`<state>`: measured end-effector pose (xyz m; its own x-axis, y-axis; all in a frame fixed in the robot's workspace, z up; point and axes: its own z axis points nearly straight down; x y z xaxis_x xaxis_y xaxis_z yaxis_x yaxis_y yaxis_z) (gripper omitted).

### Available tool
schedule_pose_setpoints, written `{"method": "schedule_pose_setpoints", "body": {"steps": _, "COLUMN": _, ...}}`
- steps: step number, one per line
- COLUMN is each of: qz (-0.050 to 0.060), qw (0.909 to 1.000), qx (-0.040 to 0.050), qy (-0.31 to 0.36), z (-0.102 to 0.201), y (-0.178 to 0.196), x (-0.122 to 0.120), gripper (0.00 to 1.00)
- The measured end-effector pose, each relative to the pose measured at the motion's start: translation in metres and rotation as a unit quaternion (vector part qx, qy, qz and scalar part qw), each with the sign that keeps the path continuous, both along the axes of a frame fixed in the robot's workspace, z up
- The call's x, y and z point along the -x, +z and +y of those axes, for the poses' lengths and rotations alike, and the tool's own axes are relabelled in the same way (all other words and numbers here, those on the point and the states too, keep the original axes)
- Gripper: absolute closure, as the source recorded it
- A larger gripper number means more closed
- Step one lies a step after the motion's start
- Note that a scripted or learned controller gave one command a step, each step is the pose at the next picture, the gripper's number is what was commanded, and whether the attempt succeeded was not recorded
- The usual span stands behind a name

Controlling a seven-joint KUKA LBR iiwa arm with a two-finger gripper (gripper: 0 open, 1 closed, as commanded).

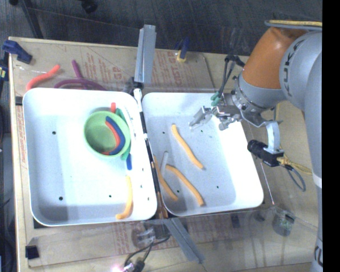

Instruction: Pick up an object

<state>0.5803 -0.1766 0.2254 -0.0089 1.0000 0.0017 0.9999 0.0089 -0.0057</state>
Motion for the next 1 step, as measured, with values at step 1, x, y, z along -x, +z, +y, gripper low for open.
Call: {"method": "schedule_pose_setpoints", "body": {"steps": 1, "qz": 0.000, "qw": 0.9990, "qx": 0.0008, "qy": 0.046, "z": -0.0012, "y": -0.0847, "x": 0.0081, "gripper": 0.00}}
